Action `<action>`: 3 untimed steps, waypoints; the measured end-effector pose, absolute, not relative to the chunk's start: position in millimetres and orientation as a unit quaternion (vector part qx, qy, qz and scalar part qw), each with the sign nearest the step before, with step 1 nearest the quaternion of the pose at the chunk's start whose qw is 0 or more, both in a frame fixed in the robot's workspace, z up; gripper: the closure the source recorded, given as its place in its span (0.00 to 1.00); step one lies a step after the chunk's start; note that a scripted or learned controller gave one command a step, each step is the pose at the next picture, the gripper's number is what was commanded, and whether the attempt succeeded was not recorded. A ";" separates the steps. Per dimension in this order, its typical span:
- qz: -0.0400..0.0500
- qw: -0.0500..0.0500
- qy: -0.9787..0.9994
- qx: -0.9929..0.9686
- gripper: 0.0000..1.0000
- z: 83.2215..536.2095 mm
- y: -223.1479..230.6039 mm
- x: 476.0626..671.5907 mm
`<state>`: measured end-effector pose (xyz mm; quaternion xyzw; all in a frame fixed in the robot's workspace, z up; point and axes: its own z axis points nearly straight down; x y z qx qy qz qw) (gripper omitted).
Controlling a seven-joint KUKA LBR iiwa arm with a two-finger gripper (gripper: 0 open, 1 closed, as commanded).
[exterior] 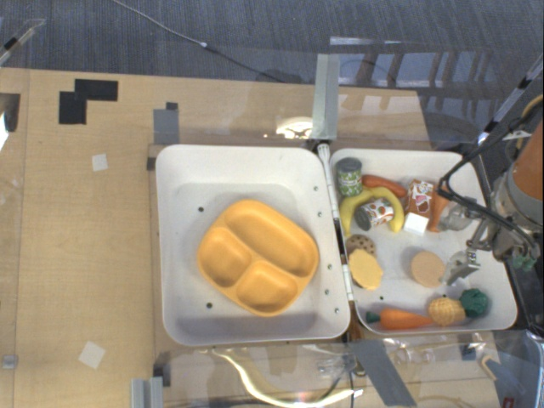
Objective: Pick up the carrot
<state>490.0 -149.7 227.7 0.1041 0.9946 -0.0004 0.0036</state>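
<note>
The carrot (405,319) is lying at six o'clock in the right bin (507,317), beside a yellow ball (446,311). The end effector (464,267) is hovering above at three o'clock, fingers apart, gripping nothing. The left bin (178,313) is holding a yellow divided plate (257,256).

Yellow divided plate (257,256) in left bin (178,228); banana (384,206), can (348,177), cookie (360,244), broccoli (474,302) in right bin (506,317).

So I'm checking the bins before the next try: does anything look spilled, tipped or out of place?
Nothing stands out. The yellow divided plate sits inside the left bin; the toy foods, including the carrot, lie loose inside the right bin, none over the rim. The hand is above that bin.
</note>
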 end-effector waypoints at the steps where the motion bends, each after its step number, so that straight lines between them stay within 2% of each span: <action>1: -0.001 0.004 0.996 0.087 0.00 203.0 -168.6 530.3; 2: 0.000 0.002 0.965 0.262 0.00 147.2 -205.5 537.0; 3: 0.000 0.005 0.945 0.326 0.00 140.5 -205.1 547.1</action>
